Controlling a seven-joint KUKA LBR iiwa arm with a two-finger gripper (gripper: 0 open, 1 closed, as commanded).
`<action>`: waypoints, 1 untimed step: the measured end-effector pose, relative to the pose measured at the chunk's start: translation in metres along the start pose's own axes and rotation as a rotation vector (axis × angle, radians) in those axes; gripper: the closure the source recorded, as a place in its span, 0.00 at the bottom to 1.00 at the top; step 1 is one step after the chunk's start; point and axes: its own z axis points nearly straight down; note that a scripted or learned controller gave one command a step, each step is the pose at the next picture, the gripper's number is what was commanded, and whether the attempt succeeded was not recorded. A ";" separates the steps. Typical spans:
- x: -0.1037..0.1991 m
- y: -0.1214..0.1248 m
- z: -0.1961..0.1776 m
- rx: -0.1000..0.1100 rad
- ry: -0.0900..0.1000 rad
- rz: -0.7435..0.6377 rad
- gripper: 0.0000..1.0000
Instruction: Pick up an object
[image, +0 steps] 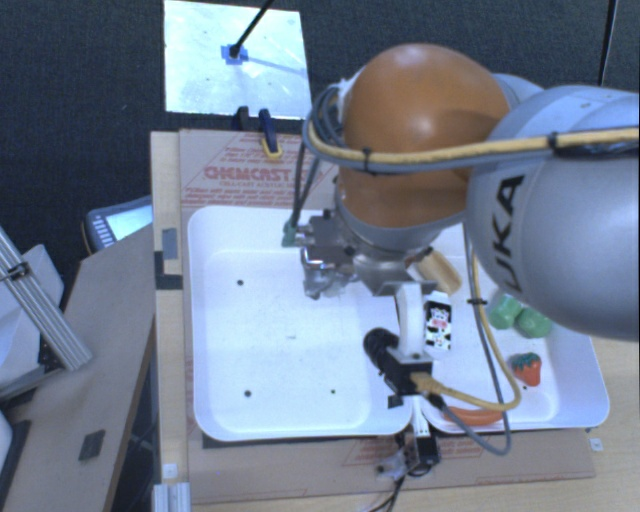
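The tool (322, 270), whose opening I cannot tell, is hanging over the bare left bin (230, 330) while the cow-printed block (437, 326) and strawberry (527, 368) are lying in the right bin (592, 402), so it is likely risking a grasp at nothing.

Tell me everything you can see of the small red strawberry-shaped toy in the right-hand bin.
The small red strawberry-shaped toy looks like plastic, with a green leafy cap. It lies on the floor of the right-hand white bin, near its front right corner, just in front of a green rounded object and apart from it.
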 end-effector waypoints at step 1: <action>-0.003 0.001 -0.011 -0.001 0.000 0.002 1.00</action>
